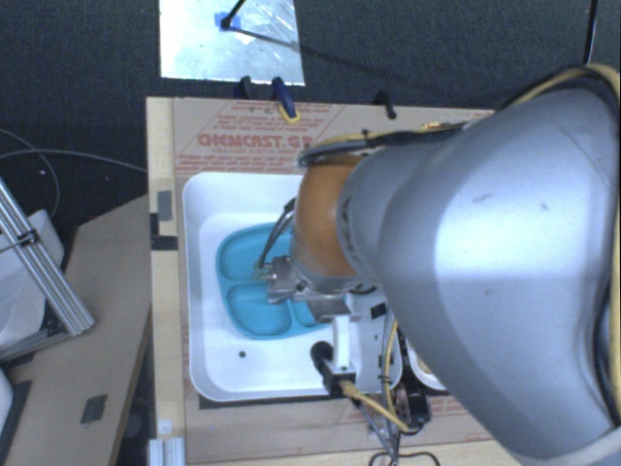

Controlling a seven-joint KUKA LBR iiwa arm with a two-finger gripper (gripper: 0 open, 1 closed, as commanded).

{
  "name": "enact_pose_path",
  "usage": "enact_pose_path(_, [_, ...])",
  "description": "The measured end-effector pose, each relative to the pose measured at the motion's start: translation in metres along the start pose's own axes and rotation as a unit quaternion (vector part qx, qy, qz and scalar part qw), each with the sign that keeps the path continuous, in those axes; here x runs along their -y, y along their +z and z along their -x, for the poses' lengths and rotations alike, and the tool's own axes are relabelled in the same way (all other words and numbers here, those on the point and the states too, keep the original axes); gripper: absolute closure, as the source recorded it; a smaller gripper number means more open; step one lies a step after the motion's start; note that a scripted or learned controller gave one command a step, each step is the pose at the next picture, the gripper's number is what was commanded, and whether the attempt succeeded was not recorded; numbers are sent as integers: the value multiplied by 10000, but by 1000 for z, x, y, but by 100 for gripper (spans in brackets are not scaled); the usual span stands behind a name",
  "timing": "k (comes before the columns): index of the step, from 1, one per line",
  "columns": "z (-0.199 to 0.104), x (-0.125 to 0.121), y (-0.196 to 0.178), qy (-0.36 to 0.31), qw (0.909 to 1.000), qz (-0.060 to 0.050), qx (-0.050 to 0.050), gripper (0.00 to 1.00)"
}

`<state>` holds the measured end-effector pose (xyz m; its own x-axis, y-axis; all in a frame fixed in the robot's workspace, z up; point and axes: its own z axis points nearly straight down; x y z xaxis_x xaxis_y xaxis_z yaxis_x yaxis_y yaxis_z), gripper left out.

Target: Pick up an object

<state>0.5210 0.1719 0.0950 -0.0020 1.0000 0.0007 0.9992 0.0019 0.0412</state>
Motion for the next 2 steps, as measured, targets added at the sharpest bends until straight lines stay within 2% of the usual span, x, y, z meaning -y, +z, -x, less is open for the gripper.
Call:
enact_pose_path(1, [8,-117,9,-9,9966,-824,-47,100])
enact_pose_path(2, [-2,-107,10,-32,9977,-677,-93,100])
